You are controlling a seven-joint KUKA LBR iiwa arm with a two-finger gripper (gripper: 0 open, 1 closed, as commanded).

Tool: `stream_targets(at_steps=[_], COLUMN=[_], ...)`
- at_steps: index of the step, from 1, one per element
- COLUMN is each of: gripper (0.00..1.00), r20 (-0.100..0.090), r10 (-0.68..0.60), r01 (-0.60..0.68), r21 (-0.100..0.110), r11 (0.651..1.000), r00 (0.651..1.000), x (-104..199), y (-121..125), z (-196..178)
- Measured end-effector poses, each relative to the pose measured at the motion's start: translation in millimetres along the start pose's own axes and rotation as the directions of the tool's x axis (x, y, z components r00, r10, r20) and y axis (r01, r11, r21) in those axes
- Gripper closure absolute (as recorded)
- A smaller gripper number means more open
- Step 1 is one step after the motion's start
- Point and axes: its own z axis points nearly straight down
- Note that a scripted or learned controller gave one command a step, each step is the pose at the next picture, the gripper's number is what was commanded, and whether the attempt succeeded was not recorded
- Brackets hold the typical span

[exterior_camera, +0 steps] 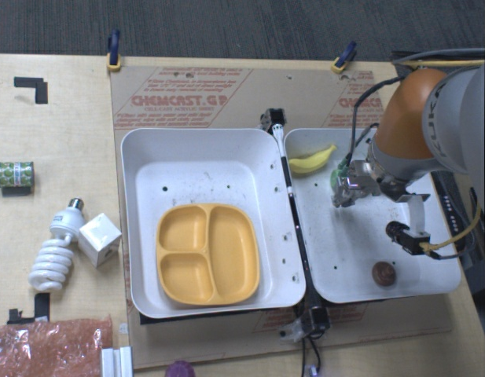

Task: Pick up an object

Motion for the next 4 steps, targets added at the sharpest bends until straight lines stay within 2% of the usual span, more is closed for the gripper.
stream_targets(at_steps=[1,2,3,4], gripper=[0.0,0.0,0.0,0.0], r20=[-0.001,0.0,-0.001,0.0], r10=[0.0,-0.004,0.0,-0.005], r01=[0.0,0.004,0.0,0.005], r21=[0.001,0.0,0.001,0.0], r11=[1.0,1.0,1.0,1.0], r00=[1.0,1.0,1.0,1.0], x=[0.2,-28.1,-19.6,2.8], y=[-63.8,7.4,-43.8,43.2], z=[9.9,9.4,9.9,9.4])
